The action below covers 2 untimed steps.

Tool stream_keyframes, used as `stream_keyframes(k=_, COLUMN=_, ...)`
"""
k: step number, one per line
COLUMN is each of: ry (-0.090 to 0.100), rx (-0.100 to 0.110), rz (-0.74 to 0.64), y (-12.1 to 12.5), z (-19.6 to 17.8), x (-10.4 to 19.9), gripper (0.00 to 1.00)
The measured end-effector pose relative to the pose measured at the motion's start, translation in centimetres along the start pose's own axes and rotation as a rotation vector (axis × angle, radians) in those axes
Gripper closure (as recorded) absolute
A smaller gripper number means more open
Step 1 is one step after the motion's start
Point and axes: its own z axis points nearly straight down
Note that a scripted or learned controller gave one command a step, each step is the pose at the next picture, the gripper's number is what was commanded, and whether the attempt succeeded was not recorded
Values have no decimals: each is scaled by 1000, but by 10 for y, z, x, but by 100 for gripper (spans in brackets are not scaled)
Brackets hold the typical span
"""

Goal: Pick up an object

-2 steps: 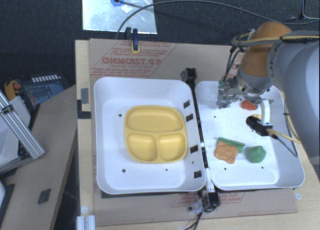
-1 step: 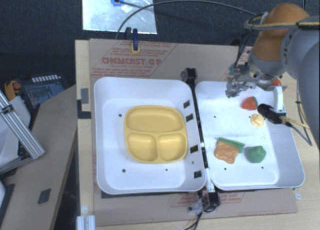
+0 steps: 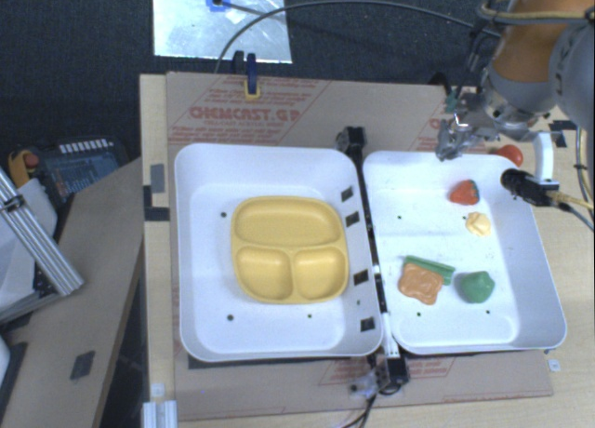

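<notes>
From my seat I see the arm [image 3: 544, 21] reaching in at the upper right, its gripper [image 3: 453, 142] hanging over the far edge of the right bin [image 3: 446, 328]; nothing sits between its fingers as far as I can make out, and I cannot tell whether they are parted or closed. In that right bin lie a red-orange piece [image 3: 465, 193], just beside the gripper toward the near side, a small pale yellow piece [image 3: 478, 223] below it, a green bar [image 3: 429, 267] touching an orange flat piece [image 3: 420, 283], and a green lump [image 3: 477, 287] near them to the right. Another red piece [image 3: 509, 153] shows at the bin's far rim by the arm. The left bin [image 3: 200, 324] carries a yellow divided tray [image 3: 288, 247] on the bench [image 3: 279, 105].
</notes>
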Motion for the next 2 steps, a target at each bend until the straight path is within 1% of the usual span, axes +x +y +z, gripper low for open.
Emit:
stream_keyframes(k=1, ry=0, rx=1, rz=-1, y=2, z=-51, x=0, gripper=100)
stream_keyframes(k=2, ry=2, rx=9, rz=-4, y=-12, z=-36, x=51, gripper=100)
